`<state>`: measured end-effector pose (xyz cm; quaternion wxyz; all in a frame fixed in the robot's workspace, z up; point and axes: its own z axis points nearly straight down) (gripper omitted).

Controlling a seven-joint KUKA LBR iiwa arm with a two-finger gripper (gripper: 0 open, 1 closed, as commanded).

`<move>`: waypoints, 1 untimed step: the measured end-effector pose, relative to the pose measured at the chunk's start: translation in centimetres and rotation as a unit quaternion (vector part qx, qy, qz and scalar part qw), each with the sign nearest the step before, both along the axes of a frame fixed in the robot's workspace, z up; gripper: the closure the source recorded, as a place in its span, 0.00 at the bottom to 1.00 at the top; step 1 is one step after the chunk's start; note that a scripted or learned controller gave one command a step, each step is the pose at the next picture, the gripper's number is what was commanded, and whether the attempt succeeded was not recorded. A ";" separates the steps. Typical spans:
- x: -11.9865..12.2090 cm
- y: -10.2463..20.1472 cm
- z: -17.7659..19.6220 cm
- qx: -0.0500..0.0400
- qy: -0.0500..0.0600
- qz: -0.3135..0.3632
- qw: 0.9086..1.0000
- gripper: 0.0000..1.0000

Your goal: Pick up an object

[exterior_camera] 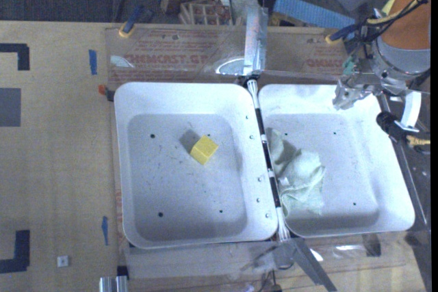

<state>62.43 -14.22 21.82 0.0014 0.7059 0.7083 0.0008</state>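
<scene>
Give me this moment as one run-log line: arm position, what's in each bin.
end effector: over right bin's far edge, holding nothing visible | left bin: yellow block | right bin: crumpled cloth near divider | pick: not started

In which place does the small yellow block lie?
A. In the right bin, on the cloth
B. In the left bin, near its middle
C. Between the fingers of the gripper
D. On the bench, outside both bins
B: the yellow block rests on the floor of the left bin, near its middle, while the crumpled cloth lies in the right bin and the gripper is over that bin's far edge.
</scene>
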 end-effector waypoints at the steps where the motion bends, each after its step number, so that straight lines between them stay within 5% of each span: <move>1: -4.1 6.1 -2.2 0.001 0.004 -0.322 0.947 1.00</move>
